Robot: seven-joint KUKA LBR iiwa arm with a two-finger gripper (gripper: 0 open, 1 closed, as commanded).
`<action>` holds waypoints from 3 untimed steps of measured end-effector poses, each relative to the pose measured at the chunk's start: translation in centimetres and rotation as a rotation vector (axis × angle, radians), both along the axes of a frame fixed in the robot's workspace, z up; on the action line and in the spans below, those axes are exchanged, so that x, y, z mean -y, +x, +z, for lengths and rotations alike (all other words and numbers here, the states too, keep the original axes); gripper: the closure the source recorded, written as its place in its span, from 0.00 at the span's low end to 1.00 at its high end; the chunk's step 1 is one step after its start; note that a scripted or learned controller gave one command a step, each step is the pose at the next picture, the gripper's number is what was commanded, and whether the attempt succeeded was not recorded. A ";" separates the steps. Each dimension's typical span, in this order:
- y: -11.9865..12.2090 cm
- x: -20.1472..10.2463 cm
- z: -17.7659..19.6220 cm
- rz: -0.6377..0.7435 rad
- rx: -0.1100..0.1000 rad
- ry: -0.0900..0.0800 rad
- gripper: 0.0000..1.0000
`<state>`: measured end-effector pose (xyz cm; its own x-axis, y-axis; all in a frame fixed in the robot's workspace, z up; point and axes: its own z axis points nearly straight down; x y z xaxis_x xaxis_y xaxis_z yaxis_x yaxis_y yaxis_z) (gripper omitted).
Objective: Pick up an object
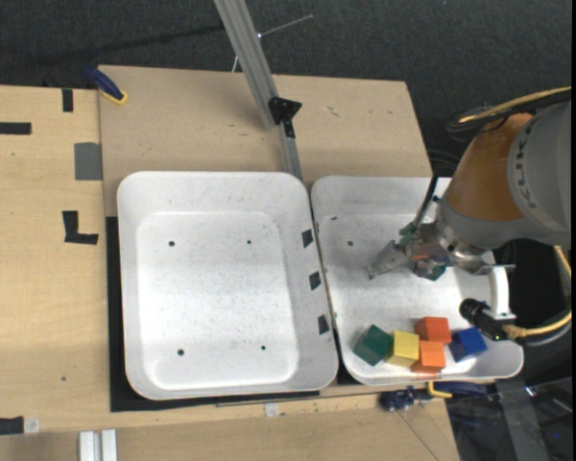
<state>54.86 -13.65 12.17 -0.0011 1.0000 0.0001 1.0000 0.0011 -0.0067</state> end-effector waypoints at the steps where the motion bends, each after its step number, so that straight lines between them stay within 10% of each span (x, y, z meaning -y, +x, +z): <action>1: 0.1 -0.1 1.2 0.001 0.003 0.001 1.00; 3: 1.2 -0.5 11.6 0.001 0.012 -0.002 1.00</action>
